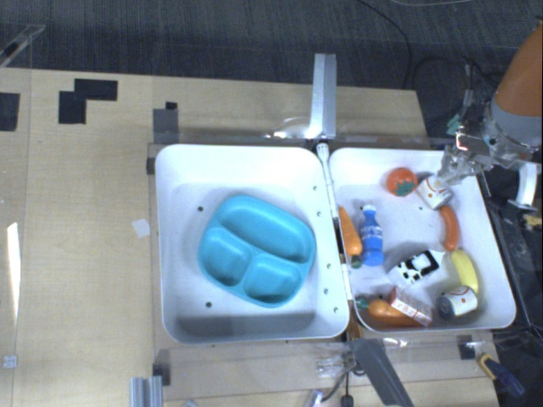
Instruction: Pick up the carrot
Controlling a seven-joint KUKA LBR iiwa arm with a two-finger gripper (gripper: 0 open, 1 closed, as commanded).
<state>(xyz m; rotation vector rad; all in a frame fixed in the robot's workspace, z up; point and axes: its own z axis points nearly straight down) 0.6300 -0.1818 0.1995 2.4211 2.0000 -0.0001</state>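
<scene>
1. The carrot [349,235] lies in the right bin [501,308], pressed against the wall it shares with the left bin, at about 9 o'clock from that bin's centre.
2. A blue bottle [370,234] sits just beside the carrot at its 3 o'clock.
3. The gripper [447,173] hangs over the right bin's far corner, at about 1 o'clock, well apart from the carrot. Whether its pincer is apart or together cannot be told at this size.
4. Risk: the carrot is wedged between wall and bottle, so one finger could land on the wall or the bottle and the grasp would likely slip or close on nothing.
5. Risk: a second orange, carrot-like item [392,312] lies at the bin's 7 o'clock, partly under a small packet [414,302]. A reddish sausage [450,227] lies at 3 o'clock. Either could probably be taken by mistake.
6. Risk: just under the gripper sit a small cup-like object [432,192] and a tomato [400,181], which a low sweep could knock.
7. Count: two white bins, one blue divided tray [254,250] in the left bin [174,253].
8. Count in the right bin: one carrot, one bottle, one tomato, one sausage, one black-and-white toy [417,266], one banana [464,270], one small round can [458,302].
</scene>
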